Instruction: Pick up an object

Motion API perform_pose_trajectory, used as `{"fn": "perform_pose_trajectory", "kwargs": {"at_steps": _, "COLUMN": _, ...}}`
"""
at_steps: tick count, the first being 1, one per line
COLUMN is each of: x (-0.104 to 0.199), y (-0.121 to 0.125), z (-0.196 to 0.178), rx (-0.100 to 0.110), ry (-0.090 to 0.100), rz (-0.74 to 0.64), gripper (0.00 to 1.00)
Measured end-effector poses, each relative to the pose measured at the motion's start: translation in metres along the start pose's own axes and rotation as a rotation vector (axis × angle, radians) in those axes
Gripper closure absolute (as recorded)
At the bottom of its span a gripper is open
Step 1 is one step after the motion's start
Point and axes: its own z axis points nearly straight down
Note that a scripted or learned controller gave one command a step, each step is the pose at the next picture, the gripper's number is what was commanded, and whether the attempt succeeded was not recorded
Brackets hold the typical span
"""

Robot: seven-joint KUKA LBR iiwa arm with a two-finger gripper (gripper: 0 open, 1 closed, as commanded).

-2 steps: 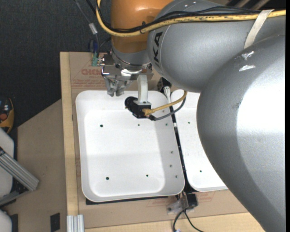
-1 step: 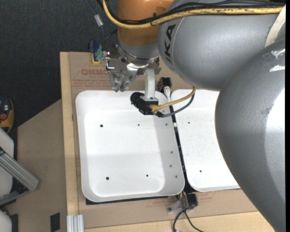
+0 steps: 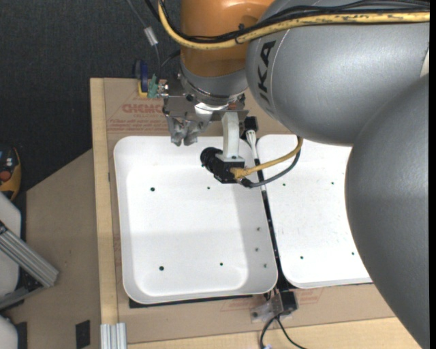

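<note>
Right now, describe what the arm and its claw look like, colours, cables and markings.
The arm is bulky, smooth grey, with black lettering on its casing and an orange band above the wrist. A yellow cable and black cables run along it. The claw is small, grey metal, beside a white bracket carrying a black part.

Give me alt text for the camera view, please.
The grey arm's pincer hangs over the far edge of the left shallow white bin, nothing visible between its fingers. The right white bin lies partly under the arm.
</note>
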Motion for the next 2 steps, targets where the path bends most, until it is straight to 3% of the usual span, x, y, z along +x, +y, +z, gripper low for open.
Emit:
{"fn": "perform_pose_trajectory", "kwargs": {"at_steps": 1, "x": -0.017, "y": -0.023, "z": -0.01, "rx": 0.001, "ry": 0.0, "rz": 0.003, "gripper": 1.0}}
{"fn": "perform_pose_trajectory", "kwargs": {"at_steps": 2, "x": 0.001, "y": 0.005, "z": 0.052, "rx": 0.002, "ry": -0.002, "rz": -0.001, "gripper": 1.0}}
